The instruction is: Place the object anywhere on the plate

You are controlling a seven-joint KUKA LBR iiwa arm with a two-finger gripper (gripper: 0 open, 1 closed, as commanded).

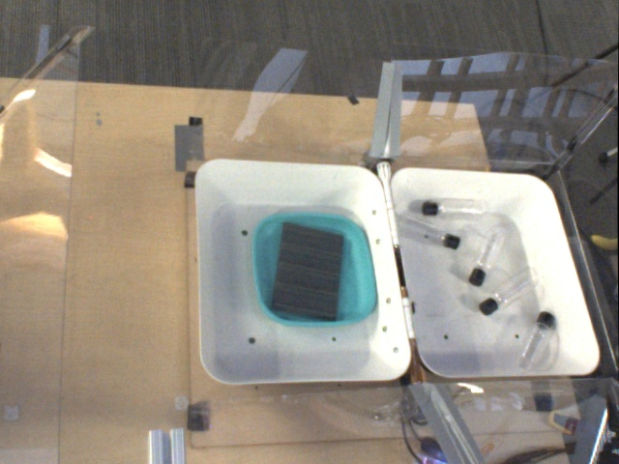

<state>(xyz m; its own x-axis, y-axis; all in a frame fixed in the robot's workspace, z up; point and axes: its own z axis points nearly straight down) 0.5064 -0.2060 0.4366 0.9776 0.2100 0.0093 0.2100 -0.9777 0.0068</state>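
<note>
Dark ribbed block (308, 271) lying flat on teal plate (263, 259) inside one bin (221, 298); black-capped clear vials (486, 256) scattered across neighbouring bin (571, 259). Tool's grip: cannot tell.

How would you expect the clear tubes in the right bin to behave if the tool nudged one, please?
The clear black-capped tubes lie on their sides in the right bin, so they would probably roll. They look thin and see-through, so likely light, perhaps slippery.
</note>
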